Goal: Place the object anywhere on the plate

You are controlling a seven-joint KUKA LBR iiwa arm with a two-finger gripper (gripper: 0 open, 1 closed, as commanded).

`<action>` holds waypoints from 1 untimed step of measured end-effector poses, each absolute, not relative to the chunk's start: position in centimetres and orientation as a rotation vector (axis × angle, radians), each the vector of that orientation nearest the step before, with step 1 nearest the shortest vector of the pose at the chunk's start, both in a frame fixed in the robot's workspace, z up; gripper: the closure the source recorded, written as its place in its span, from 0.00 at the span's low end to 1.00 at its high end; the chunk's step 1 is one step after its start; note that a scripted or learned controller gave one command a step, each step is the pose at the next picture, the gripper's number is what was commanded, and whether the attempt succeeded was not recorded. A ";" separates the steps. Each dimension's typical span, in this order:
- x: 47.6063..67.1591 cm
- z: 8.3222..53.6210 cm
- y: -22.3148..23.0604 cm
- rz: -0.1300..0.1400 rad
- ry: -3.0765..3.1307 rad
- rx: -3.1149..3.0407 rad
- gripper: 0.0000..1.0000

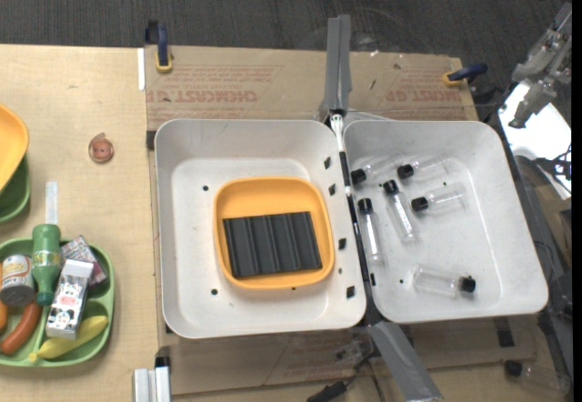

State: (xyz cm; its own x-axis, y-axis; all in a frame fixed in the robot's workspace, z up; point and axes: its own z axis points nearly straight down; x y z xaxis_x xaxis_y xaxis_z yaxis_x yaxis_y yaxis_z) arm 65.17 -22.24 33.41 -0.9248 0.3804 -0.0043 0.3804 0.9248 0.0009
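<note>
Vials [427, 203] with black caps are lying loose in your right bin [509, 236], none sitting on the orange plate [273, 193] in the left bin, so nothing is placed, and you cannot tell the pincer's state.

Part of the arm [551, 56] is recorded at the upper right edge: pale grey metal segments with angular, bracket-like outlines. Thin dark cables are seen looping above it. The gripper [522, 107] is rendered as a small grey and white shape, too blurred for screws or markings to be resolved.
</note>
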 end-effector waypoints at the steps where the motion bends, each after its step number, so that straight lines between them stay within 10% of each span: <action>1: 64.3 33.2 -22.2 0.001 3.137 0.064 0.00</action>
